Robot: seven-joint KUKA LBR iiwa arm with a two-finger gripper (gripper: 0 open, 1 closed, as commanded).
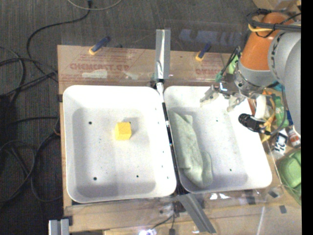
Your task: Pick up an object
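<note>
A small yellow block (122, 130) sits in the left bin (78, 175), a little toward 11 o'clock of the bin's middle; it is cube-like, plain and bright, its top face paler than its side, touching no wall. A pale green cloth (191, 148) lies crumpled in a long strip down the 9 o'clock side of the right bin (244, 170). The gripper (221, 98) hangs over that bin's 12 o'clock rim, its fingers (208, 96) spread apart with nothing between them, well apart from the block.
</note>
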